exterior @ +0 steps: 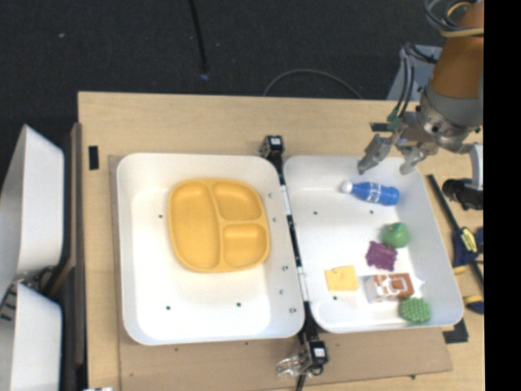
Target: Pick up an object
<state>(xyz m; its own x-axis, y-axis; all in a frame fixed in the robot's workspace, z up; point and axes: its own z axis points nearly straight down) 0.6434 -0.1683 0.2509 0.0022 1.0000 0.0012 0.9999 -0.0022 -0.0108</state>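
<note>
Bottle (372, 191): one small blue plastic bottle, white cap end pointing away from the arm, lying on its side in the right bin (326, 218), just below the gripper (389, 159) and apart from it. Smooth, cylindrical, glossy.

Gripper: two grey metal fingers spread apart, nothing between them, hovering over the bin's far rim. Grey wrist with the orange band (456, 63) rises behind it.

Further below the gripper, past the bottle, same bin:
- one green rounded toy (396, 235), smooth, roughly ball-shaped
- one purple toy (380, 255), lumpy, irregular outline, just beside and below the green one
- one yellow flat square (341, 278), looks like a foam or sponge pad, material not certain
- one small box (389, 287), white and orange-brown print, flat on the floor of the bin, blurred
- one bright green bumpy toy (414, 309), knobbly surface, touching the box's corner, near the bin's near rim

Six loose items in that bin in total.

Left bin (138, 300), well away from the gripper across the centre divide: one yellow plastic plate (218, 223), rounded-rectangle shape, three compartments, one large and two smaller. Smooth matt finish.

Both bins are shallow white plastic with rounded corners and small dark dots on the floors. They sit on a light wooden bench (179, 120).
</note>
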